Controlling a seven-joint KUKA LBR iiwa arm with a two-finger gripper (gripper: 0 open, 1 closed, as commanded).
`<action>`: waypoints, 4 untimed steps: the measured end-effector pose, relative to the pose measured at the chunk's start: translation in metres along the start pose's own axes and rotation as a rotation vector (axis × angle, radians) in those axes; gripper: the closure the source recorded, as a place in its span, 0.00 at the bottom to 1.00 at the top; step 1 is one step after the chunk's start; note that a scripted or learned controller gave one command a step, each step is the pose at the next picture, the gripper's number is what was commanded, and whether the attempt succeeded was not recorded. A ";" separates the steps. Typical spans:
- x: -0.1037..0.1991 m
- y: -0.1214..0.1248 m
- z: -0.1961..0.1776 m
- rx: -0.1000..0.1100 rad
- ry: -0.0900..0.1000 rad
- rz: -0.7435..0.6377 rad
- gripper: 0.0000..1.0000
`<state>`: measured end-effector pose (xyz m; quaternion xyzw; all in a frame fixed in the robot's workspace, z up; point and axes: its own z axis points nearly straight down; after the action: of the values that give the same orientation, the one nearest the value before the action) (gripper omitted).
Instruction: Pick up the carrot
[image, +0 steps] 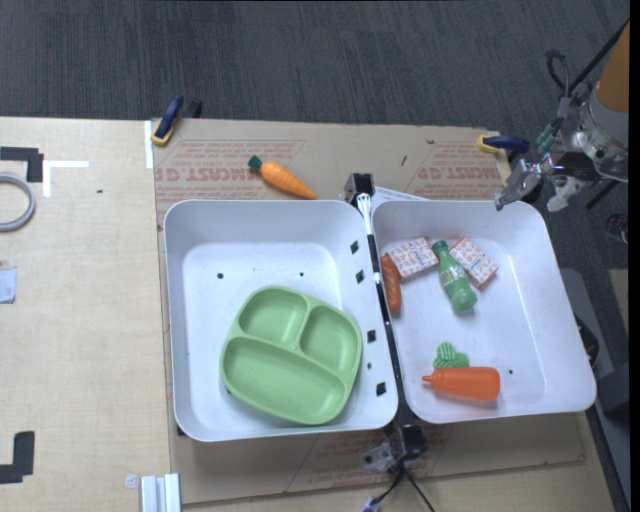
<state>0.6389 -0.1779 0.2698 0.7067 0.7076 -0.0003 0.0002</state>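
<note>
1. Carrot (465, 383), camera view: a fat orange one lies in the right bin (560, 300), close to that bin's near edge and about midway along it. A green leafy tuft (450, 355) sits just behind it; I cannot tell whether the two are joined.
2. Its long axis runs nearly parallel to the bin's near edge, pointed end towards the wall shared with the left bin (200, 260), blunt end towards the outer wall.
3. A second, slimmer carrot (283, 178) lies outside both bins on the cardboard (420, 160), beyond the left bin's far edge. I take the one inside the bin as the likelier target.
4. The gripper (531, 192) hangs over the right bin's far outer corner. Its fingers look spread apart, with nothing between them.
5. From there the bin carrot lies well apart, towards the near edge and somewhat inward towards the shared wall, so the move crosses most of the bin's depth.
6. The green bottle (457, 280) and packets (412, 257) lie in the far half, beside that path.
7. The fingers would likely best close across the carrot's short width.
</note>
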 end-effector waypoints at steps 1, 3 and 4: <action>0.020 -0.063 0.097 0.001 0.000 0.025 0.00; 0.104 -0.065 0.013 -0.002 -0.001 -0.294 0.00; 0.182 -0.043 0.067 0.001 0.000 -0.322 0.00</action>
<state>0.5958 0.0038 0.2027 0.5841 0.8117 -0.0007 -0.0003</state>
